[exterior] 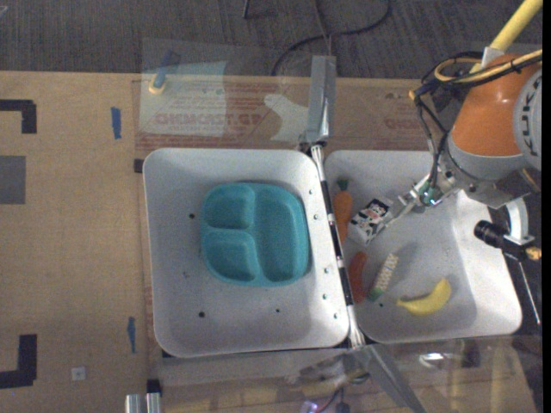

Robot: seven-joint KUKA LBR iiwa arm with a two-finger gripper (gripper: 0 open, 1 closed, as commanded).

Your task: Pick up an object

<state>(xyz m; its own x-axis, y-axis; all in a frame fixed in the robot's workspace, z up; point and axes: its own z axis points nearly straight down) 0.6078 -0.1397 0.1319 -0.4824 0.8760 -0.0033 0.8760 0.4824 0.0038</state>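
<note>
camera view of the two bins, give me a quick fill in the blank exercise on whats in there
1. The teal divided tray lies in the ____ bin.
2. The banana lies in the right bin, and its colour is ____.
3. The orange carrot lies along the right bin's ____ wall.
4. The gripper is above the ____ bin.

Missing words: left; yellow; left; right

My gripper [428, 194] hangs over the right bin [495, 317], near its back edge. Just to its left in the picture lies a small box [371, 217], and further that way a carrot [343, 213] lies against the wall between the bins. Nearer the front than my gripper lie a corn cob [384, 274], a banana [426, 298] and a pepper [356, 274]. Well to the left, a tray [256, 233] sits in the left bin [172, 308].
</note>
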